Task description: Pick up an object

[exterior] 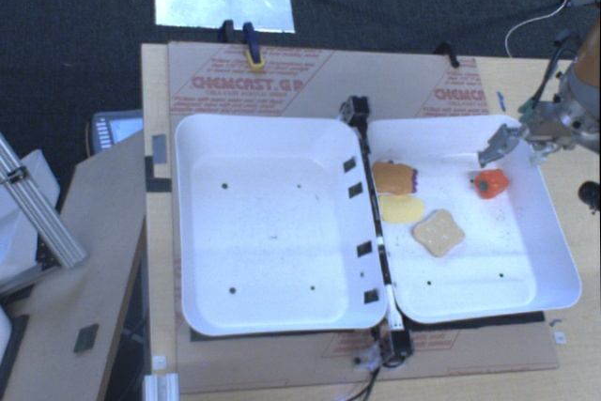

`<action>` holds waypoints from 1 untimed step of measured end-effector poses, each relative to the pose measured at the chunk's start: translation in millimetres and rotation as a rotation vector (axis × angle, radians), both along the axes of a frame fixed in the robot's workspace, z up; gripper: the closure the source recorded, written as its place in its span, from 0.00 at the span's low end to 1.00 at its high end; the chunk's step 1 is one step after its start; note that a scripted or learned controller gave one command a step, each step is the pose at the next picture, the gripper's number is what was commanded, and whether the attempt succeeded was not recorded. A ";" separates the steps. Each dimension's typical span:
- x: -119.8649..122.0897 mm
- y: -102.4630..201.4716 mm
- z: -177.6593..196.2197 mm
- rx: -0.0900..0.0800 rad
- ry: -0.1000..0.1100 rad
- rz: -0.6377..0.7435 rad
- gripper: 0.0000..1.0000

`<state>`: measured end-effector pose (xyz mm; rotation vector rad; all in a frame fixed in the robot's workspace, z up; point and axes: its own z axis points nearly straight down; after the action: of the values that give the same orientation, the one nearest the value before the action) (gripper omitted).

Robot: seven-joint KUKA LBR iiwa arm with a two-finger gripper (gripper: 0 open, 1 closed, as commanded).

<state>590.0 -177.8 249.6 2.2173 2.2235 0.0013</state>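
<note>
The gripper was seen with fingers spread, holding nothing, above the right bin. Just beside it lay an orange toy. Dark carpet surrounded the bench.

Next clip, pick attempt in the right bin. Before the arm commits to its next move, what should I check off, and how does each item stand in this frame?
1. Objects to pick lie in the right bin: ok. An orange-red piece, a brown-and-orange piece, a yellow slice and a tan bread-like piece are there.
2. pincer is over the right bin: ok, near its far right part.
3. Nearest target: ok, the orange-red piece lies just below the pincer in the view.
4. Target stands apart from the others: ok, bare bin floor around it.
5. Whether the pincer holds anything: cannot tell.
6. Height above the bin floor: cannot tell from this slanted view.
</note>
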 end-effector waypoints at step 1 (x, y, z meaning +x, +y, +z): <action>1.0 -0.1 11.2 -0.001 -0.004 0.003 1.00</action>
<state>591.0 -177.8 260.8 2.2112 2.2250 0.0043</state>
